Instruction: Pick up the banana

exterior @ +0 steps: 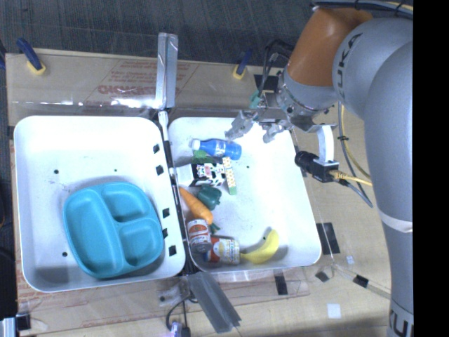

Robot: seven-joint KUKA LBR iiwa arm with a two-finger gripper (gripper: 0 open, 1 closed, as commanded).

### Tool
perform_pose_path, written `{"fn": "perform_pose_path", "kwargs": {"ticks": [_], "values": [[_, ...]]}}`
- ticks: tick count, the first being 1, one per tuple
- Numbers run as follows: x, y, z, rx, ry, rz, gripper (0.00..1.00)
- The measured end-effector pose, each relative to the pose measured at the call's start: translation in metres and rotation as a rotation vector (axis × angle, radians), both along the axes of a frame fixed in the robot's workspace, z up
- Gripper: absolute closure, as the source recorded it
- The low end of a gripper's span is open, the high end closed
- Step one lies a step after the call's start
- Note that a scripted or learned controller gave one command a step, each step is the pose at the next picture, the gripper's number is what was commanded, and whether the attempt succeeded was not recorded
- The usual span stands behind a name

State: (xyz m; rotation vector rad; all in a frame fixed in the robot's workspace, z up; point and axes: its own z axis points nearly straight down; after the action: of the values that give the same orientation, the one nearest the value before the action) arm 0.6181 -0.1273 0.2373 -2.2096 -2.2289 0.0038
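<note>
Two white bins side by side on bench: left bin [28, 188], right bin [295, 209]. Banana [262, 248] flat at near edge of right bin, toward its right corner, curved, one end touching a red-labelled can [223, 250] lying on its side. Second can [198, 232] just left of that, against the divider. Carrot [195, 203] further up along the divider, with a dark green item [210, 196] beside it. Small printed box [210, 172] above those, and a blue bottle [218, 148] lying near the far edge. Blue sectioned tray [112, 228] in left bin, tilted toward the near left. Arm [372, 83] in from right, orange band above wrist. Gripper [257, 128] above far end of right bin, just right of bottle, well apart from banana. Fingers [238, 126] spread open, nothing between them. Banana untouched.
</note>
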Motion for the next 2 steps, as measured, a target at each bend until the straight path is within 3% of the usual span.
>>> {"fn": "perform_pose_path", "kwargs": {"ticks": [1, 2], "values": [[-0.120, -0.037, -0.113, 0.000, 0.001, -0.088, 0.00], [-0.142, -0.079, -0.122, 0.002, -0.002, 0.096, 0.00]]}}
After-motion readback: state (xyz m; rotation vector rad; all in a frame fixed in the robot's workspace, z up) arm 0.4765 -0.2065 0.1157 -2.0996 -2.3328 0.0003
